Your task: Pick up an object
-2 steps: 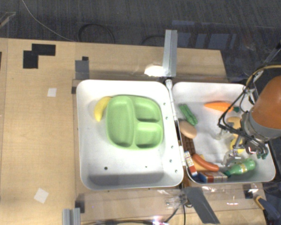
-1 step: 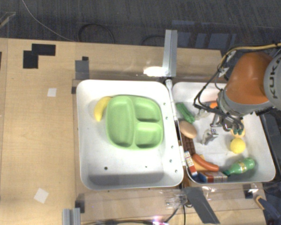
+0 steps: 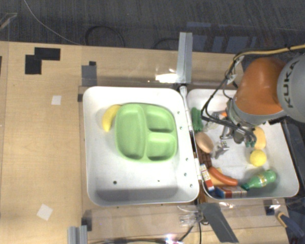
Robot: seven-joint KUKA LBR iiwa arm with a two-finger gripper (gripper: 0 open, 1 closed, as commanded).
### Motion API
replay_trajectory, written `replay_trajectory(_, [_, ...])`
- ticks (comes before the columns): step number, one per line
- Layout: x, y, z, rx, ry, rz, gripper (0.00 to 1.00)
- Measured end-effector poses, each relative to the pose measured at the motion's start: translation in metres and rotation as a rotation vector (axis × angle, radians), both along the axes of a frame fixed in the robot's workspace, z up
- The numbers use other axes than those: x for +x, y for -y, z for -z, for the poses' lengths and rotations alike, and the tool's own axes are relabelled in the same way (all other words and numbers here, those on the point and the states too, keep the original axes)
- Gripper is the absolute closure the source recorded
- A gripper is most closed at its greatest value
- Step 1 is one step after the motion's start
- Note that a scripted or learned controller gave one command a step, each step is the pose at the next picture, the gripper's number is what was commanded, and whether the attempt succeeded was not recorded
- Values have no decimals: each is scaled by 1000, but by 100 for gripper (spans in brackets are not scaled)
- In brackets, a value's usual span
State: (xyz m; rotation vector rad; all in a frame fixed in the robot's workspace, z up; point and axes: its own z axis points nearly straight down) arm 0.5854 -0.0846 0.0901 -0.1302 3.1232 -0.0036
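Partial black lettering "KU" on the grey arm (image 3: 296,85), cut off at the right edge.

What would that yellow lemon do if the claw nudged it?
The lemon looks round and smooth, so it would probably roll across the bin's flat floor. It seems to be a plastic toy, so likely light and stiff. Its curved skin might slip from the gripper.

Slanted overhead view of both bins (image 3: 91,151)
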Motion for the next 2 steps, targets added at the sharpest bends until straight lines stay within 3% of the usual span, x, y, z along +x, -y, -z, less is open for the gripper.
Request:
replay_trajectory(1, [5, -1, -15, -2, 18, -7, 100])
replay_trajectory(2, [55, -13, -100, 0, 1, -94, 100])
